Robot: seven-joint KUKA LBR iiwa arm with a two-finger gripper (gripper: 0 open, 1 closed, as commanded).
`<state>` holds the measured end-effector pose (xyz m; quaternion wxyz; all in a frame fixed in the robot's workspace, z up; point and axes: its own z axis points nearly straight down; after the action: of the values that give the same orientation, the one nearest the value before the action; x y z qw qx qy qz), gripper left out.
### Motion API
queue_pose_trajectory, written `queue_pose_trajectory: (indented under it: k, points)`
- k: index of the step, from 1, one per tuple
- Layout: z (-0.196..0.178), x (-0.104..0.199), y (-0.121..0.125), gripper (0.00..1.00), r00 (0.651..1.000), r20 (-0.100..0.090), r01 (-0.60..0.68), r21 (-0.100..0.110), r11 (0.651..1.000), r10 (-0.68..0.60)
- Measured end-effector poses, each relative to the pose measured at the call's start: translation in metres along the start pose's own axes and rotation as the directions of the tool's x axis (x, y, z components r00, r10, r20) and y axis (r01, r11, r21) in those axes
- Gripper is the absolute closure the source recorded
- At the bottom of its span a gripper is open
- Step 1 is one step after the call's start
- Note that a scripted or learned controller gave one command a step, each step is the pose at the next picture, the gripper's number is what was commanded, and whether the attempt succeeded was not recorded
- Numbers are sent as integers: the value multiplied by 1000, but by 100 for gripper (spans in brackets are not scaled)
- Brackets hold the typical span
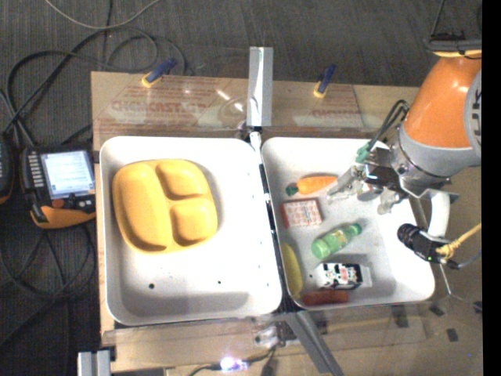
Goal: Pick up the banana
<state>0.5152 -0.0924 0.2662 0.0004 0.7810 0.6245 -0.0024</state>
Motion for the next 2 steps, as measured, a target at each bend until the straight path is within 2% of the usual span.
queue_pose_trajectory:
  k: [1,2]
  points:
    - [59,-9,48,0,982,-1,188,0,982,-188]
    - [84,84,-17,0,991,-3,136,2,991,-136]
